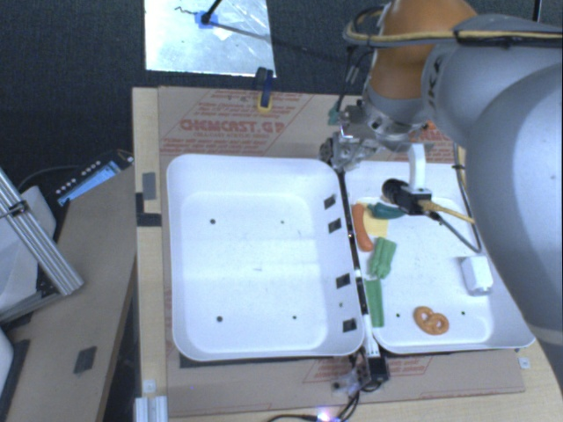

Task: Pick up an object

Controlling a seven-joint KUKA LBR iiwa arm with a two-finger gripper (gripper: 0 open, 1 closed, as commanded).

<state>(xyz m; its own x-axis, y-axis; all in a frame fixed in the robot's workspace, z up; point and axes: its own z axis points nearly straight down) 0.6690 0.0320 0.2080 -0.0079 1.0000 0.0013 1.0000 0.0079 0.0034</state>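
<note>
Gripper (350,152), finger state indiscernible, above the right bin's (493,328) far-left corner; descending here risks striking the rim, missing the pretzel (431,321).

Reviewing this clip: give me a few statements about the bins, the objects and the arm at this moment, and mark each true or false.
1. The pretzel lies in the right bin. True.
2. The green pieces lie in the left bin. False: they lie in the right bin, near the divider.
3. The gripper is at the far end of the bins, near the divider. True.
4. The pretzel touches the orange piece. False: they lie well apart.
</note>
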